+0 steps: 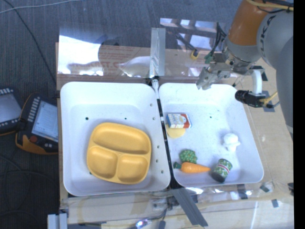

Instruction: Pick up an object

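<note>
Five small items (pixel 178 121) in right bin (pixel 248 137), pincer (pixel 206 81) above far rim, finger state unclear.

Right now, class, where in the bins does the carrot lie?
The carrot lies in the right bin, near its front edge, just below the broccoli and left of the small can.

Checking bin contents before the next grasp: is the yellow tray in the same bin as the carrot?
No, the yellow tray lies in the left bin; the carrot lies in the right bin.
</note>
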You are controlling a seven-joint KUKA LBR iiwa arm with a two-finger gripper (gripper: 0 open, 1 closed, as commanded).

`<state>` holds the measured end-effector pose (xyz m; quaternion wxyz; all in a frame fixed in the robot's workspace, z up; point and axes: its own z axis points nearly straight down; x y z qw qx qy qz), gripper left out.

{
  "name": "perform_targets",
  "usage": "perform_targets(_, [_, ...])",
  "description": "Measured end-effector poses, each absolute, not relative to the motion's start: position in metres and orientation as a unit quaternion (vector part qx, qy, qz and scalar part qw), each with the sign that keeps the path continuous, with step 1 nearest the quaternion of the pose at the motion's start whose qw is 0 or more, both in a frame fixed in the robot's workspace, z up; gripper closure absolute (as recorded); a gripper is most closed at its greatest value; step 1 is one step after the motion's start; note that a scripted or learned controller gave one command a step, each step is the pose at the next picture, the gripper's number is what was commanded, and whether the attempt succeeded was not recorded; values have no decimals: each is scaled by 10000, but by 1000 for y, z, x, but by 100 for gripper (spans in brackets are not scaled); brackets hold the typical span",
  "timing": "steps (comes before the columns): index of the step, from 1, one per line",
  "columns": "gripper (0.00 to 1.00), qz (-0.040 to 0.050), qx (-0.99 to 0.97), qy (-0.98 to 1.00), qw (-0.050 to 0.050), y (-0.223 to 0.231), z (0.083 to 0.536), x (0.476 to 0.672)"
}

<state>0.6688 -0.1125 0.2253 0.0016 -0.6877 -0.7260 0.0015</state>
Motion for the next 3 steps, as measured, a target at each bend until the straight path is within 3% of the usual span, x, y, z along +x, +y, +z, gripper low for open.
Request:
perform_targets(1, [100, 23, -7108, -7034, 7, -198, 222, 668])
perform_targets(2, [100, 19, -6935, -7205, 16, -112, 239, 652])
perform_targets(3, [100, 21, -7286, -6849, 8, -106, 305, 658])
